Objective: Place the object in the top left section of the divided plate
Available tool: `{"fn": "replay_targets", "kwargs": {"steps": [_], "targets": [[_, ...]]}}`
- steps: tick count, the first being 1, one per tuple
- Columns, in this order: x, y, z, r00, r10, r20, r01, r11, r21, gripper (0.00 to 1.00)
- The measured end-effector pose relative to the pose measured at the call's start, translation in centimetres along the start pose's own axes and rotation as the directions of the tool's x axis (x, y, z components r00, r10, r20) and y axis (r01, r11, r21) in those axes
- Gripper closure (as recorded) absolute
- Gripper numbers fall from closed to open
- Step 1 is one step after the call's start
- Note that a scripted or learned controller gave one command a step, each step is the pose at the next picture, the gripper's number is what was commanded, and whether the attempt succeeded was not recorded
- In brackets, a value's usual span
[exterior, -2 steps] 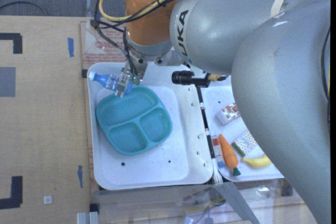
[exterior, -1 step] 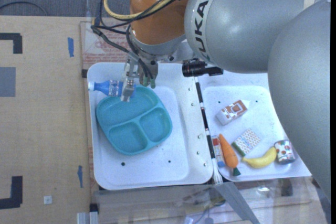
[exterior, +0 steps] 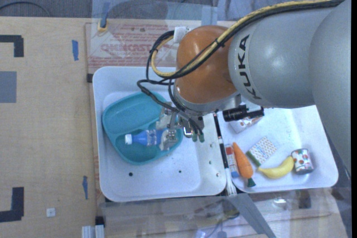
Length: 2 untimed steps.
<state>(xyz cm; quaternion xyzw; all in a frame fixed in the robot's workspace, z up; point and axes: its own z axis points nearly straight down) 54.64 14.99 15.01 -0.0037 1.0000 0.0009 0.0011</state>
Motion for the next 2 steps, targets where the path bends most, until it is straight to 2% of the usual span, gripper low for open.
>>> {"fn": "replay_targets", "kwargs": {"steps": [1, 2], "targets": [[5.3, -0.5, 3.6, 0.97, -0.241, 0.018, 0.241, 0.97, 0.0, 1.0], [3.1, 4.8, -3.1, 0.947, -0.32, 0.003, 0.32, 0.947, -0.001, 1.0]]}}
